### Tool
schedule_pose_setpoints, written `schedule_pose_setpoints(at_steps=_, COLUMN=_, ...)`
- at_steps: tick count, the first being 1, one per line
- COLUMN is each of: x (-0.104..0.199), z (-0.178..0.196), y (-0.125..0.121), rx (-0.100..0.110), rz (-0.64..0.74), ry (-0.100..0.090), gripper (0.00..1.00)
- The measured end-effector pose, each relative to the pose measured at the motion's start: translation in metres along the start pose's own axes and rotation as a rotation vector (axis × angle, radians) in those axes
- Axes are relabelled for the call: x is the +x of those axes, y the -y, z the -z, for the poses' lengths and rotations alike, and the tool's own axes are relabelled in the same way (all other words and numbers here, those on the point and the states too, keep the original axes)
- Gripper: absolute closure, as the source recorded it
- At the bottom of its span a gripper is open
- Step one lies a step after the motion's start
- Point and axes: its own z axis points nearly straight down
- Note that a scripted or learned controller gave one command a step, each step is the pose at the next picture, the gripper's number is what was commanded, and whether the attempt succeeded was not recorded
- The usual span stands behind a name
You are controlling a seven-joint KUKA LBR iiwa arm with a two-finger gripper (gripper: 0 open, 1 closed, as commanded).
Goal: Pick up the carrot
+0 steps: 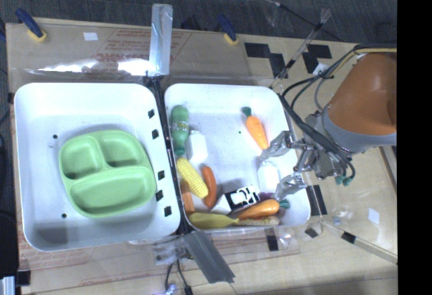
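A grey arm with an orange band reaches in from the right over the right bin (223, 94), its gripper (287, 162) hanging above the bin's right side with the two fingers spread apart and nothing between them. The carrot (256, 130), a small orange toy with a green tip at its upper end, lies alone on bare white floor in the upper right part of that bin, tilted so its point aims down toward the upper finger, which sits just beside it.

Along the bin's left and bottom walls lie a green bottle (179, 125), a corn cob (192, 177), a white block (198, 147), a banana (210, 220) and other orange pieces, all well apart from the carrot. A green tray (106, 172) sits in the left bin (27, 152).

The carrot looks like light, stiff, smooth plastic, likely to skid or roll if nudged on the slick floor. Its tapered form suggests a grip across the thick middle, fingers set crosswise to its long axis, since the narrow end could squirt out of a closing pinch. The open space around it should leave room for both fingers to come down.
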Motion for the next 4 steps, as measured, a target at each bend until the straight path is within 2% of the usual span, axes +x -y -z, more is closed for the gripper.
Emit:
schedule_pose_setpoints(at_steps=1, x=-0.062, z=-0.041, y=0.007, rx=0.0, rz=-0.114, ry=-0.001, gripper=0.0)
schedule_pose_setpoints(at_steps=2, x=-0.129, z=-0.131, y=0.007, rx=0.001, rz=-0.402, ry=0.002, gripper=0.0)
schedule_pose_setpoints(at_steps=3, x=-0.132, z=-0.118, y=0.005, rx=0.002, rz=-0.391, ry=0.008, gripper=1.0)
schedule_pose_setpoints(at_steps=4, x=-0.086, z=-0.071, y=-0.073, rx=-0.001, rz=-0.93, ry=-0.001, gripper=1.0)
